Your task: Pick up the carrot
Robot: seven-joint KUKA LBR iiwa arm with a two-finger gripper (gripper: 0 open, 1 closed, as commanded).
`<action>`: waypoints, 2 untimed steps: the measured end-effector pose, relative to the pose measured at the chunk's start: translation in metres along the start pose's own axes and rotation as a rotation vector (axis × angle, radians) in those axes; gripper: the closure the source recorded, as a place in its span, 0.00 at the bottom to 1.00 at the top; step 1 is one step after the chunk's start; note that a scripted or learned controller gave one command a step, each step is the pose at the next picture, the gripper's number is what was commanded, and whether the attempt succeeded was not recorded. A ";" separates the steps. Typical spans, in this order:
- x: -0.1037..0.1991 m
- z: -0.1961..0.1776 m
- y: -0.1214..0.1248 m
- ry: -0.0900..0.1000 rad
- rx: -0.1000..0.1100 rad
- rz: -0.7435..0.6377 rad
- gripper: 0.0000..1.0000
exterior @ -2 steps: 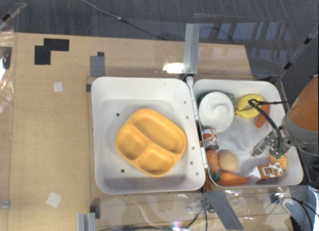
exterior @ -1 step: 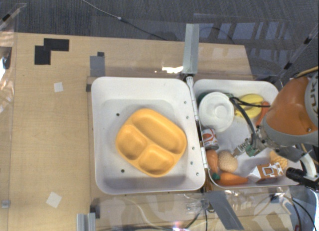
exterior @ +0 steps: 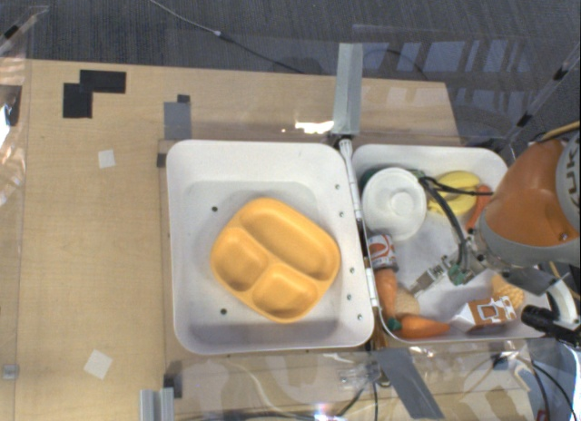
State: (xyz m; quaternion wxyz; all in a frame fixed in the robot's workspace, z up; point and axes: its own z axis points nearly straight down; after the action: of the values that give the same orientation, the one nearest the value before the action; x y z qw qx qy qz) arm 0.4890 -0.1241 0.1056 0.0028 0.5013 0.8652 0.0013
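Where the grey arm [exterior: 545, 210] with its orange band reaches in from the right, the gripper [exterior: 445, 272] is seen low over the middle of the right bin [exterior: 427, 150], with dark cables looped above it. Whether the gripper is apart or together cannot be told; nothing is seen clamped in it.

The carrot [exterior: 423, 326] is found in the near-left corner of the right bin, lying flat along the near wall, near and slightly left of the gripper and apart from it. An orange tapered item [exterior: 388, 290] lies just left of it beside the bin's left wall, with a small red-and-white labelled container [exterior: 379, 250] touching its far end. A white round lid or bowl [exterior: 394, 200] sits at the far left of that bin, and a yellow item [exterior: 458, 183] at the far side is partly hidden by cables. An orange-labelled packet [exterior: 493, 312] lies near the near-right corner, under the arm.

The left bin [exterior: 178, 256] carries a yellow divided plate [exterior: 275, 258] set at its centre, turned at a slant. Both bins are set side by side on the wooden counter [exterior: 91, 229].
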 end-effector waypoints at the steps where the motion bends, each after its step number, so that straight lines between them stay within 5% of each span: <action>1: -0.041 -0.102 -0.005 -0.007 -0.005 0.080 0.00; 2: -0.079 0.016 -0.028 -0.006 -0.004 0.164 0.00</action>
State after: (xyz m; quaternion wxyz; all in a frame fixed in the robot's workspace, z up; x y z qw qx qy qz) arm 0.5045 -0.2068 0.0901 0.0065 0.5705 0.8212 0.0018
